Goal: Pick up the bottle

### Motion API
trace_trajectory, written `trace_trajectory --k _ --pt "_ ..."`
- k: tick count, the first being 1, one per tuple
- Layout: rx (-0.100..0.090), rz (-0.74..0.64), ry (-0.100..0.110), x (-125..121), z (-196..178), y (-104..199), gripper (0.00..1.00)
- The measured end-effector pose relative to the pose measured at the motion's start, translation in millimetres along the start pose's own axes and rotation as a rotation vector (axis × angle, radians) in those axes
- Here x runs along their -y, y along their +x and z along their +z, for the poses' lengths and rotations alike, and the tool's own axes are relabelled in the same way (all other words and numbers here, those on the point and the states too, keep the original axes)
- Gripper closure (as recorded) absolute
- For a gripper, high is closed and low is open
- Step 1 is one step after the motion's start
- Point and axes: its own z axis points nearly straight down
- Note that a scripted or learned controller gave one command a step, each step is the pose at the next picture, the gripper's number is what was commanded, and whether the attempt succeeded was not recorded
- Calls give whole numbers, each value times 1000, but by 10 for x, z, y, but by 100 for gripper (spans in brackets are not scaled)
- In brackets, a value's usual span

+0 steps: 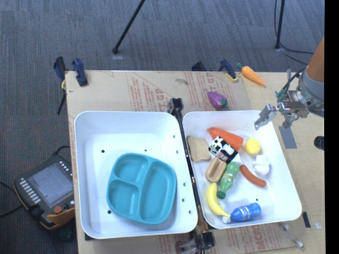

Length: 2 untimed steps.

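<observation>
Camera view: the tool (276, 111) hovers spread and empty above the right bin (288, 165)'s far rim. The green bottle (227, 179) lies mid-bin, touching the banana (214, 200); best to descend straight, fingers straddling its narrow width.

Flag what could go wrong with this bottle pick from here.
The green bottle lies wedged among a hot dog bun, a banana and a sausage, so the tool may catch a neighbour instead. A blue bottle also lies in the right bin, so the target is ambiguous.
</observation>
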Motion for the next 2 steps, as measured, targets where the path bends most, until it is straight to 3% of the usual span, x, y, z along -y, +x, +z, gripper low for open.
trace_trajectory --k 1,2 --pt "-1 -3 0 -5 -100 4 100" --pt "2 -70 -3 861 -1296 -197 100"
